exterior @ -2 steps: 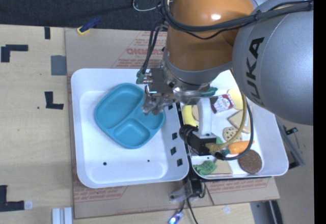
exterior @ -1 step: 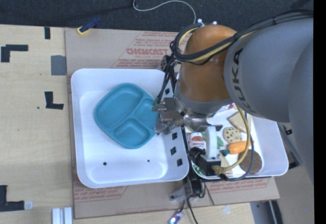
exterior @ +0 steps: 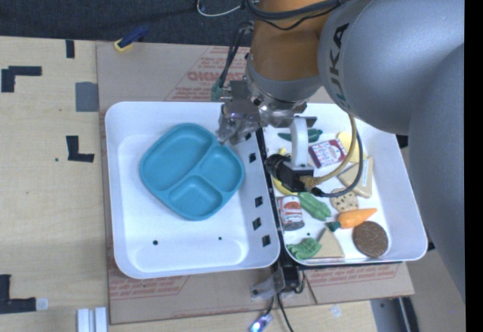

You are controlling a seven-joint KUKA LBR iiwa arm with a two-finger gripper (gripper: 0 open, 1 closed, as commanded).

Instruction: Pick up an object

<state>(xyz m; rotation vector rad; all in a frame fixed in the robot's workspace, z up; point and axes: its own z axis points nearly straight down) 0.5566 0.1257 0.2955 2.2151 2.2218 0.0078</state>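
Claw [exterior: 235, 127] hovers at blue plate's [exterior: 192, 171] upper-right rim.

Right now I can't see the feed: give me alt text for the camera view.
The grey arm with its orange band reaches in from the right, its claw over the divide between two white bins. The left bin holds a blue divided plate; the right bin holds a jumble of toy food, including a carrot and a brown cookie.

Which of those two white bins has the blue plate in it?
The left bin. It holds the blue divided plate; the right bin holds a jumble of small toy foods instead.
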